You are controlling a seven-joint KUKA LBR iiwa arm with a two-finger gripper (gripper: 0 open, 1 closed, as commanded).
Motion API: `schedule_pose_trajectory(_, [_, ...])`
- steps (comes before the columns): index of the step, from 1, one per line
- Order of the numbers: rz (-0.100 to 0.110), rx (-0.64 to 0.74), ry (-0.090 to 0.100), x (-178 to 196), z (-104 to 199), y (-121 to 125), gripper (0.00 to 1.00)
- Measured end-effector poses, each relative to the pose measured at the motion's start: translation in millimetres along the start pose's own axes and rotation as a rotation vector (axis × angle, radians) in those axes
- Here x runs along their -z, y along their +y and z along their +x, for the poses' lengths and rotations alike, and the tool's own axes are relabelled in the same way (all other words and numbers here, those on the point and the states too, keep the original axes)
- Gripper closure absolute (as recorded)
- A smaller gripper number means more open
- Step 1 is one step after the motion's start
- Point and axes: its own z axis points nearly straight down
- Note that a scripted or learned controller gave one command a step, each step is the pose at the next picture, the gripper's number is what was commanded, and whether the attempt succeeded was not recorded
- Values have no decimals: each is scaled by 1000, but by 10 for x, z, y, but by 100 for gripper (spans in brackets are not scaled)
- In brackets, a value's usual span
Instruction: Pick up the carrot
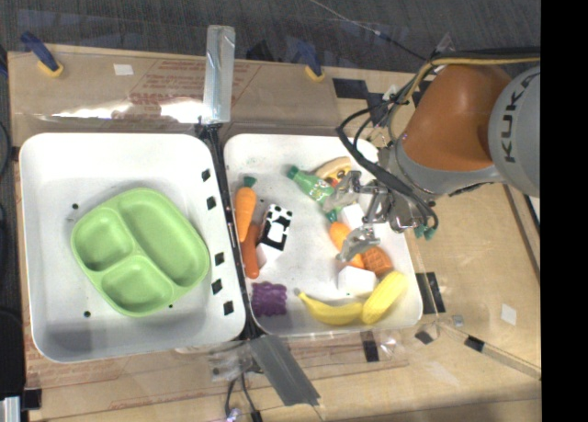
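While the grey arm [478, 126] is reached in from the right over the right bin [276, 149], the gripper [366, 227] is hung above that bin's right half; whether it is released or clenched cannot be told. The left bin [46, 227] is occupied by a green divided plate [140, 250], set at a slant. The right bin is crowded: a yellow banana [358, 305] is laid along the near wall, a purple grape bunch [269, 298] is beside it at the near left, a black-and-white block [277, 227] is seen mid-bin, and a green bottle [310, 183] is lying toward the far side. Small orange pieces [354, 241] and a white block [355, 279] are clustered under the gripper. The carrot [246, 227] is placed along the right bin's left wall, well apart from the gripper, long axis run far-to-near, green top toward the far end, just beside the black-and-white block.
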Motion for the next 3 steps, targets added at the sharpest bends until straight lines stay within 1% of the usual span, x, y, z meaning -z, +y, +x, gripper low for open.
schedule_pose_trajectory(1, [0,-166,-2,-1021,-185,-363,0])
schedule_pose_trajectory(2, [1,-156,-6,-901,-212,-341,100])
schedule_pose_trajectory(3, [-1,157,-1,-1025,220,-309,100])
